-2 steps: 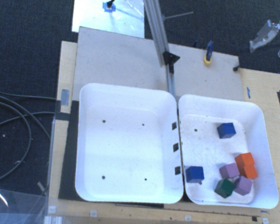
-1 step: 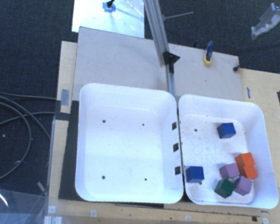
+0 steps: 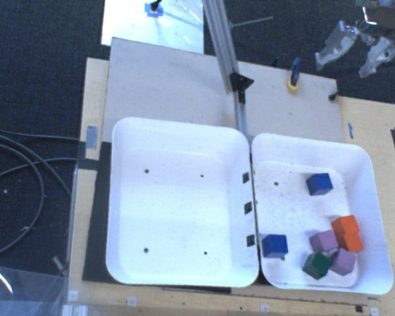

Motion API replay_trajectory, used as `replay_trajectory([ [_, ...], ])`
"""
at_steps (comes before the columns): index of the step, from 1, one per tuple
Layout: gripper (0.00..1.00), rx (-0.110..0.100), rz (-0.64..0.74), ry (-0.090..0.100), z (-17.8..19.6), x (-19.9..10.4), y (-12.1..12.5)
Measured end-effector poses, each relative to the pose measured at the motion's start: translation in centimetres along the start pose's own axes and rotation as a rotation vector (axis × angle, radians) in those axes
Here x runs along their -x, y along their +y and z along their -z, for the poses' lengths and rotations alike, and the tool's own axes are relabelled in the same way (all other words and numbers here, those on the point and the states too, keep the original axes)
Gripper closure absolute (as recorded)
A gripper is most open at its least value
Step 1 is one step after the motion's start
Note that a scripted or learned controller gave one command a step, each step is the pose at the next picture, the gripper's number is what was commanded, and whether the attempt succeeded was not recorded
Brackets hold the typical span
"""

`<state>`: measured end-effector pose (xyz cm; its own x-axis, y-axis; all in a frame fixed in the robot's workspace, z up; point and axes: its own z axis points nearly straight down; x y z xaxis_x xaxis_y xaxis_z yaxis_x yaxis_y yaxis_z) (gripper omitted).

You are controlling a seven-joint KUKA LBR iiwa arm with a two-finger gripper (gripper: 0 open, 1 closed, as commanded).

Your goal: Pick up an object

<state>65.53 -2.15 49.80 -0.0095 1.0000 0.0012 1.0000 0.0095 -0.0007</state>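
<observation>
Up at the far right, the claw (image 3: pixel 353 51) hangs above the surface (image 3: pixel 192 82), well beyond the far rim of the two bins. Its two pale fingers (image 3: pixel 333 47) are spread apart with nothing between them, and they point down and slightly toward the left.

Everything worth picking lies in the right bin (image 3: pixel 372 181). A blue block (image 3: pixel 319 183) sits alone toward the far side of that bin, and it looks like the nearest piece to the claw. A second blue block (image 3: pixel 275 245) rests close to the bin's left wall, on the near side. Crowded in the near right corner are an orange block (image 3: pixel 347 232), two purple blocks (image 3: pixel 323 240) (image 3: pixel 344 262) and a green block (image 3: pixel 317 264), touching or almost touching one another. The left bin (image 3: pixel 120 180) sits just beside, sharing the middle edge.

From where the claw hangs, all the blocks lie on the near side of it, roughly straight toward the front. My guess is that the lone far blue block is the easiest target, since it stands free of its neighbours and calls for the shortest reach.
</observation>
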Motion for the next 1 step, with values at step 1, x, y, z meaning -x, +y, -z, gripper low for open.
replay_trajectory([
  [1,0.0,0.0,-0.008,-0.002,-3.79,1.55,1.84],
])
